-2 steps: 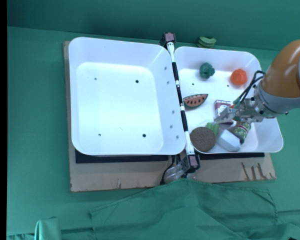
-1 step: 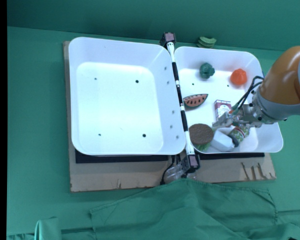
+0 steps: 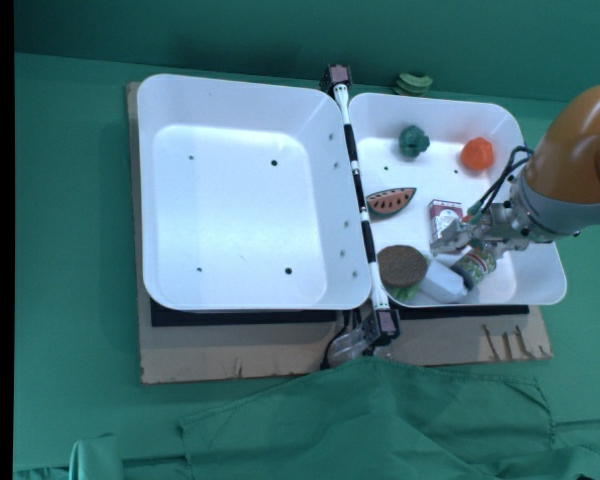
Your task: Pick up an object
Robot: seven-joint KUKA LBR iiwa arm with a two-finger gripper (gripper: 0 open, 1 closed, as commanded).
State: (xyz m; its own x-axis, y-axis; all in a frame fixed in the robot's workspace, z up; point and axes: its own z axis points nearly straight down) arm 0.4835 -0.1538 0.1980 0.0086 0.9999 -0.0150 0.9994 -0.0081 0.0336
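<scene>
- Progress: the pick looks unfinished. The gripper [image 3: 452, 236] is down inside the right bin [image 3: 540, 286], just in front of the red-and-white carton [image 3: 445, 210], and nothing can be seen lifted off the bin floor.
- Grip: the slanted view and the clutter hide the tip, so I cannot tell whether it is spread, closed, or pinching anything.
- Likely target: this is a judgement only, but it would be either the carton itself or the small can [image 3: 476, 263], which lies in front of and slightly to the right of the carton. Both sit right by the tip.
- What is left: get a sure hold, then raise the thing clear of the bin.
- Crowding: a white block [image 3: 442, 281] lies in front of the carton, touching or nearly touching the can. A brown disc [image 3: 402, 263] sits in front of and to the left of the carton. These packed neighbours could be nudged, or could spoil the closing.
- Further off: a watermelon slice [image 3: 391, 201] lies left of the carton. A green piece [image 3: 413, 140] and an orange piece [image 3: 477, 153] lie behind it, well apart from it and out of the way.
- The left bin [image 3: 160, 268] lies well left of the carton, past the black-and-white divider [image 3: 355, 173].
</scene>
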